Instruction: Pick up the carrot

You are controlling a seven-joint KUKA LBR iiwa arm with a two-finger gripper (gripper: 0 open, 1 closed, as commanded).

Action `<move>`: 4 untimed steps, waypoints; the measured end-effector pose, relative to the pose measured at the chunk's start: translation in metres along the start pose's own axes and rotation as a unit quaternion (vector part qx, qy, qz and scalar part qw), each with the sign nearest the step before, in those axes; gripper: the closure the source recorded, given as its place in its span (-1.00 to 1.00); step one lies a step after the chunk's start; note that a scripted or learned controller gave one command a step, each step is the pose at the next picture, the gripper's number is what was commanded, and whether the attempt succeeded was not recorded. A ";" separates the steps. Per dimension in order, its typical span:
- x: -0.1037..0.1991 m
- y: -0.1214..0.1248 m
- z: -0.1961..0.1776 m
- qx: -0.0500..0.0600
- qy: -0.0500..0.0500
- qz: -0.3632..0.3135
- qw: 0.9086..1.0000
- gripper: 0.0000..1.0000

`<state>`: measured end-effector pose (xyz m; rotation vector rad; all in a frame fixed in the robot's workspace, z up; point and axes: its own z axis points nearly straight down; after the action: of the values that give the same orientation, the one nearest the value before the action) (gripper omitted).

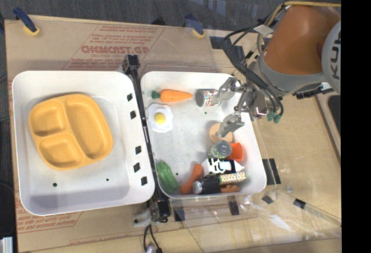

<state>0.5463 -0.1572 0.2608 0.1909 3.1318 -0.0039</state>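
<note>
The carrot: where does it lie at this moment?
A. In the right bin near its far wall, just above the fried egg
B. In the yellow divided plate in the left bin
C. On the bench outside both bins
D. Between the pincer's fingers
A. The carrot lies flat in the right bin near its far wall, just above the fried egg, with the pincer off to its right.

- Two shallow white bins: left bin (35, 197), right bin (185, 81)
- One yellow divided plate (71, 130)
- One carrot (174, 95)
- One fried egg (160, 118)
- One small silver can (206, 97)
- One green vegetable (166, 175)
- One robot arm (295, 43), one gripper (231, 108)
- Heap of small items at near right corner: count cannot be told
</note>
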 end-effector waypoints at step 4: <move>-0.085 0.039 0.171 0.002 0.008 0.383 0.924 -1.00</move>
<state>0.6363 -0.1292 0.0900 1.3843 2.8339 -0.0049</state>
